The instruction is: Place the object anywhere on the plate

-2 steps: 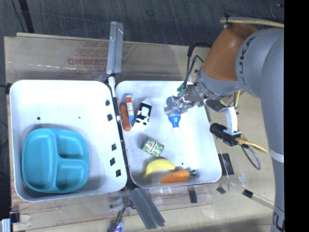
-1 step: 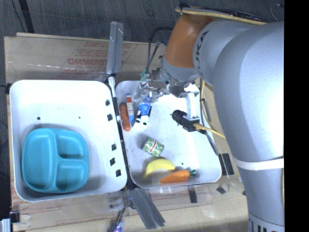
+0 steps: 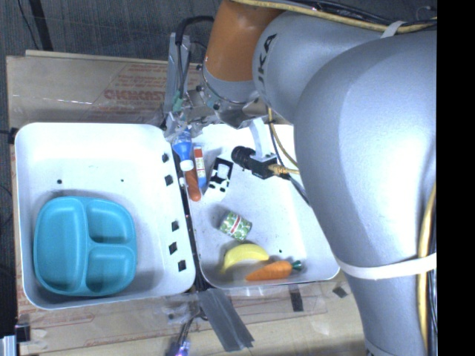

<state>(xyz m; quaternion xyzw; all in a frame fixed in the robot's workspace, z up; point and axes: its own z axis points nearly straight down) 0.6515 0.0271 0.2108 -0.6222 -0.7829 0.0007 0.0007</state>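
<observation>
While the end effector hangs over the right bin's left wall, you cannot tell its state. Nothing is picked yet: the orange plastic carrot lies in the right white bin; you next need a grasp, then carry to the blue sectioned plate.

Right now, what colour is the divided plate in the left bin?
Light blue. The plate, with its compartments, shows clearly in the camera view.
</observation>
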